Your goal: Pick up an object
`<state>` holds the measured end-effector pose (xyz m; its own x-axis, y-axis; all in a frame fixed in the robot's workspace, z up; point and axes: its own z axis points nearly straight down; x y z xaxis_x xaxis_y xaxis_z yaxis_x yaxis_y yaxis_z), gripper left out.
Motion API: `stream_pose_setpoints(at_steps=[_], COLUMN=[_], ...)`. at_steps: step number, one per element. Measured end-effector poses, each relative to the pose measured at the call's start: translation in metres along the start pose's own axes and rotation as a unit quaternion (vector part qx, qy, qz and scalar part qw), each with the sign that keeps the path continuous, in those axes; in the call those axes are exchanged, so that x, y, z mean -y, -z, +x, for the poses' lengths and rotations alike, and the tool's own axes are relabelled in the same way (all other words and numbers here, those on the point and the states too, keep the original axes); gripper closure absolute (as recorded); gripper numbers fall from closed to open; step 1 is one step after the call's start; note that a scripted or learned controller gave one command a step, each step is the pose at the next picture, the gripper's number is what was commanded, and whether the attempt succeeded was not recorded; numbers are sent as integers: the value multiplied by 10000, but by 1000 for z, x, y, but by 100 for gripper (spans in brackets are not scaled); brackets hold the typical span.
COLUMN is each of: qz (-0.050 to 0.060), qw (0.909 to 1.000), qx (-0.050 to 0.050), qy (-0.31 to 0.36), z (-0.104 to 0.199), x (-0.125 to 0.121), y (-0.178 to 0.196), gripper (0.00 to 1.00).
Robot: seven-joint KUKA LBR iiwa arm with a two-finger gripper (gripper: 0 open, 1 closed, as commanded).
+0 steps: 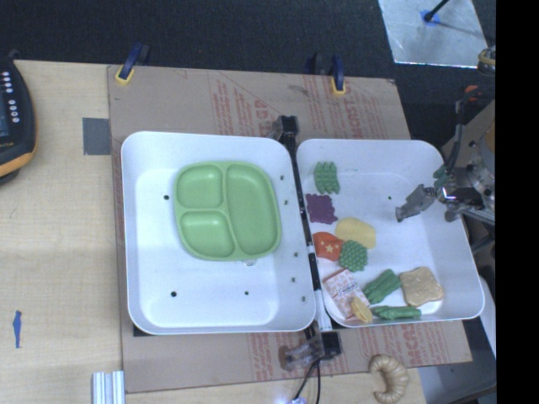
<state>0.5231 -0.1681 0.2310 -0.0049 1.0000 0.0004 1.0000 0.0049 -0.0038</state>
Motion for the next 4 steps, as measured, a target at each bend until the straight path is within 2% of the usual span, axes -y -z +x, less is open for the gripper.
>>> stream_pose_setpoints(at_steps=[1,2,3,4], qz=[26,24,-8,-99], qw=[10000,10000,10000,9999], qx=[-10,-12,-17,13], qy=[14,25,19,-10], z=[32,71,76,75], x=[29,6,-12,-4], y=[-36,-109,-136,-133], gripper=[0,0,0,0])
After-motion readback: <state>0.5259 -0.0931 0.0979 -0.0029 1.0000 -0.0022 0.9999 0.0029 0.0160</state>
